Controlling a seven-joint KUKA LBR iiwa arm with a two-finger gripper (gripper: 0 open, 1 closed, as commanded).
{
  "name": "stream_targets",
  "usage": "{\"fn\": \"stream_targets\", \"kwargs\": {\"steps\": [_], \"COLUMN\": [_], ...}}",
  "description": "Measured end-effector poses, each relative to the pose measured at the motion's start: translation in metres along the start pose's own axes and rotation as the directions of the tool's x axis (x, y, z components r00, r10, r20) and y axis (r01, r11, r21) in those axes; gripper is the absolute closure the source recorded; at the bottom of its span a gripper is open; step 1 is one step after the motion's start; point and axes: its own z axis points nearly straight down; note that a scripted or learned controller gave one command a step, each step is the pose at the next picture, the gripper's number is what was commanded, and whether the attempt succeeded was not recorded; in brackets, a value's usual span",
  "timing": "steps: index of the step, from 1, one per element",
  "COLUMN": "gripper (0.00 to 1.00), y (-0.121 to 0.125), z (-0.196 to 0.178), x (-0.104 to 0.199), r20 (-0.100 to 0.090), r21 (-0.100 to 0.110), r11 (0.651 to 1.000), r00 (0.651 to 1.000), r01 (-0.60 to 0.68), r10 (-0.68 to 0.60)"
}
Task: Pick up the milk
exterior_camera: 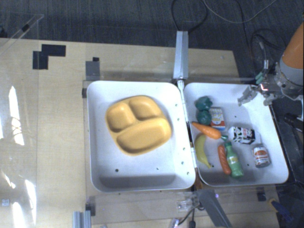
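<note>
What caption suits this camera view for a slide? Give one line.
Gripper at right bin's far edge; milk lies untouched among toy food; yellow tray in left bin.

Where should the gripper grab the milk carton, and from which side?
Probably across the middle of the milk carton, coming straight down. It lies on its side, long axis left to right, so the fingers would close across its narrow width. The carrot and green bottle crowd its left end.

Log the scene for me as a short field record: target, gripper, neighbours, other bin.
target: milk carton, lying on its side in the right bin
gripper: gripper over the right bin's far right corner, apart from the milk carton
neighbours: carrot, banana, green bottle, small can
other bin: yellow divided plate in the left bin
</note>
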Motion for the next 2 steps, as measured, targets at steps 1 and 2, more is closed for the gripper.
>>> {"fn": "stream_targets", "kwargs": {"steps": [1,2], "gripper": [0.00,0.00], "y": [-0.018,-0.070], "z": [-0.023,0.087], "x": [0.032,0.026], "r20": [-0.001,0.009], "r21": [-0.001,-0.031], "r11": [0.996,0.999], "r00": [0.996,1.000], "r01": [-0.084,-0.025], "r10": [0.084,0.025]}}
